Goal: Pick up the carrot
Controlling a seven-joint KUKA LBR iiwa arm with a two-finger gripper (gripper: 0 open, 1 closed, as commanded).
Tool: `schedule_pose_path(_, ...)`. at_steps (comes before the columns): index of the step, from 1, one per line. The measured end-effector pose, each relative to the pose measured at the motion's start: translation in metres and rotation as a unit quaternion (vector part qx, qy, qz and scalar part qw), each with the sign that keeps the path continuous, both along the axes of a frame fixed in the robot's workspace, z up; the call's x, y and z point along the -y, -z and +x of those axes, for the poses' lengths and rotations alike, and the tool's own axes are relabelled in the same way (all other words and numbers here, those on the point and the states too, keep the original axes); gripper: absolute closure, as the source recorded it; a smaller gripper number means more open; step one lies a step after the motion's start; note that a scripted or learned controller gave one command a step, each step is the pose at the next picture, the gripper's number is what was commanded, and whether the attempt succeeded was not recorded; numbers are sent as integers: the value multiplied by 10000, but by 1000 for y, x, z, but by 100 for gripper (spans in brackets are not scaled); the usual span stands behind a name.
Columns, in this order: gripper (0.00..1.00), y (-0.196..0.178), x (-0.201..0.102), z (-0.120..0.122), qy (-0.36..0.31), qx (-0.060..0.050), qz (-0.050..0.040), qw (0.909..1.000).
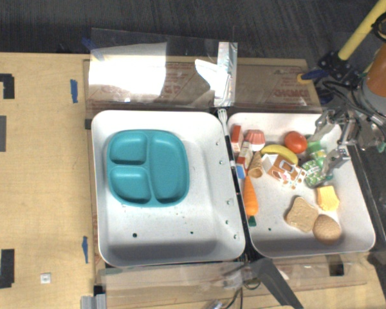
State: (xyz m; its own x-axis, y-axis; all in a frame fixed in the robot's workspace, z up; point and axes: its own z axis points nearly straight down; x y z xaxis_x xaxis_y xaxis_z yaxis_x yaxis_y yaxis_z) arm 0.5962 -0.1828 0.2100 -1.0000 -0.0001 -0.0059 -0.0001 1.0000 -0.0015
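The orange carrot (pixel 251 197) lies lengthwise along the left wall of the right bin (pixel 367 237), with its tip pointing toward the front. My gripper (pixel 326 148) hangs over the bin's far right side, well to the right of the carrot and apart from it. It is open, with nothing between its fingers. Below it lies a green item (pixel 314 167).
Also in the right bin are a tomato (pixel 296 141), a banana (pixel 280 152), a red and white packet (pixel 284 170), a small bottle (pixel 245 145), a yellow block (pixel 328 198), a bread slice (pixel 301 215) and a brown roll (pixel 327 228). A teal divided plate (pixel 148 166) sits in the left bin (pixel 199 237).
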Motion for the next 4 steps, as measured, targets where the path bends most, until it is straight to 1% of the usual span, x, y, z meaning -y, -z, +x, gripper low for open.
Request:
schedule_pose_path(1, 0, 76, -8, -82, -749, -32, 13, 9972)
schedule_pose_path(2, 0, 63, -69, -99, -1772, -15, 10, 9842)
schedule_pose_path(3, 0, 24, -102, -107, -1085, 19, 2, 9941)
schedule_pose_path(4, 0, 38, -79, -98, 1708, -1, 12, 9853)
